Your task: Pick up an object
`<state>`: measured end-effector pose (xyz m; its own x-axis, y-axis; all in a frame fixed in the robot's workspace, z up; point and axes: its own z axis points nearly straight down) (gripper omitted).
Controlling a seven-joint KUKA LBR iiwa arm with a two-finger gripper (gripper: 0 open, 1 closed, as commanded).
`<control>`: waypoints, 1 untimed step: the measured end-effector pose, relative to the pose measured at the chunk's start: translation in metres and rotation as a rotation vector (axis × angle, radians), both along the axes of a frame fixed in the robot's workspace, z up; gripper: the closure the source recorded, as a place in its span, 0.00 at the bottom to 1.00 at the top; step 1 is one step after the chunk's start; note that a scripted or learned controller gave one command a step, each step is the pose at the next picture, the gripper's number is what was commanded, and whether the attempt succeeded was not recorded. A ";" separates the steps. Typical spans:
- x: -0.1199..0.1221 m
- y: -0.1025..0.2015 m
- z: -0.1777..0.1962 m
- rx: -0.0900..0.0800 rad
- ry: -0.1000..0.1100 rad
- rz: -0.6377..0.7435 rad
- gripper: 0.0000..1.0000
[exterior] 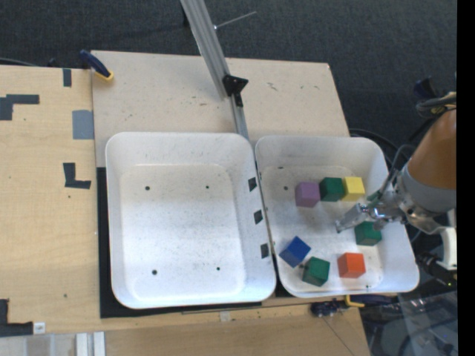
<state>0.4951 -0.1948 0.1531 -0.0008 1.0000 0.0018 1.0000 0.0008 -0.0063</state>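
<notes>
Arm comes in from the right w/ its gripper (347,222) down inside the right bin (375,153), metal fingers (343,224) pointing left toward the middle of the bin floor. Can't tell if the fingers are spread or pressed together, they just read as one shiny blob from this angle. Nothing visibly between them afaict.

Stuff in the right bin:
- purple cube (307,193) toward the upper left, w/ a dark green cube (332,189) just beside it on the right, and a yellow cube (355,188) touching that one. Those 3 make a little row.
- another green cube (368,234) right under the wrist part, just beside the gripper on its lower right, prob touching the metal but hard to say.
- orange-red cube (352,265) near the front right corner.
- blue cube (295,251) front left, tilted kinda diamond-wise, and a 3rd green cube (316,271) just beside it, lower right.

Left bin (111,199) is white w/ grey speckles and a few dark dots on its floor. Both bins sit side by side on the wood counter (163,87), rims touching in the middle. A grey metal bar (211,47) runs diagonally from the top down to where the bins meet, black clip on it. Small blue/yellow thing (96,65) at the counter's upper left corner.
</notes>
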 end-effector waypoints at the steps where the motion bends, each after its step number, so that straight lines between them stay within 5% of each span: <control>1: 0.003 -0.003 -0.037 -0.013 -0.016 -0.003 0.00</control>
